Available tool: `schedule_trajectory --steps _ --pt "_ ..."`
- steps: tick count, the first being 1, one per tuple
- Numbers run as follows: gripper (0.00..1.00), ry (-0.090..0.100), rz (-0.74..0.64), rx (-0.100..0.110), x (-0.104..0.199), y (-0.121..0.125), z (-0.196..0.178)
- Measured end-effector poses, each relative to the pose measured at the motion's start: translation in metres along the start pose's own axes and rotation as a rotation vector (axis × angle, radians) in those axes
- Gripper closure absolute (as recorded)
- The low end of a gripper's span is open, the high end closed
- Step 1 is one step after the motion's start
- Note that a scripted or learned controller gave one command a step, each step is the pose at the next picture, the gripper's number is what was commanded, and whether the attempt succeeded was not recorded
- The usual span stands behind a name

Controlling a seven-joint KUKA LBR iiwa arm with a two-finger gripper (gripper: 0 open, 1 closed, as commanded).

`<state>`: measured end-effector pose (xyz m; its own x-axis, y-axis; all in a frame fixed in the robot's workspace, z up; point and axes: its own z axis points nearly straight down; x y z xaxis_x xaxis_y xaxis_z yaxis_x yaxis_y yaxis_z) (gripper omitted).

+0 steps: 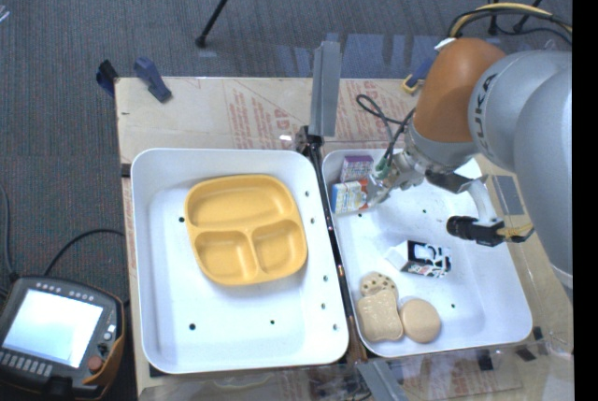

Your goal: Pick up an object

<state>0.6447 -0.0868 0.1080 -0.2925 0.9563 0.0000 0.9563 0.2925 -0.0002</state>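
Camera view: tool (pixel 377 188) beside carton (pixel 347 197)

We get even, bright overhead light, nothing dim. The white bins (pixel 149 250) blow out a bit, with soft shadows near their rims. Focus is slightly soft overall, and the arm (pixel 523 128) looks smooth and faintly glossy.

In the right bin (pixel 486 310) I see a small purple-topped box (pixel 355 167) at the far-left corner, with a blue-and-white carton (pixel 347 196) just beside it. A black-and-white packet (pixel 428 259) lies flat mid-bin. Near the front edge, a spotted cookie (pixel 377 283), a tan slab (pixel 379 316) and a round bun (pixel 420 321) cluster together.
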Motion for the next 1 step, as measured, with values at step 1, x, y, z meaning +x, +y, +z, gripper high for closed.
schedule_trajectory --steps 1 --pt "0.00 0.001 0.000 0.000 0.0001 -0.0001 0.0005"
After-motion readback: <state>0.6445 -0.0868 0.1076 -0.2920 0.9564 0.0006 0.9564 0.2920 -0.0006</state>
